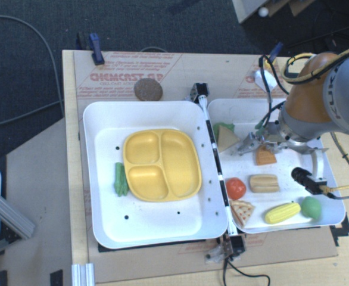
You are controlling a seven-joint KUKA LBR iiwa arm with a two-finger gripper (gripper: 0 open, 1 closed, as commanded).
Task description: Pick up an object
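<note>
Corn cob (282,213) at right bin (335,218) front; gripper (250,143) above, grip state unclear.

Grey arm (332,94) reaches from right, wrist angled down-left.

The worktop (162,70), printed with red lettering, carries two white bins side by side, the left bin (97,159) and the right bin (246,107), plus a brown disc (147,90) near the back.
</note>
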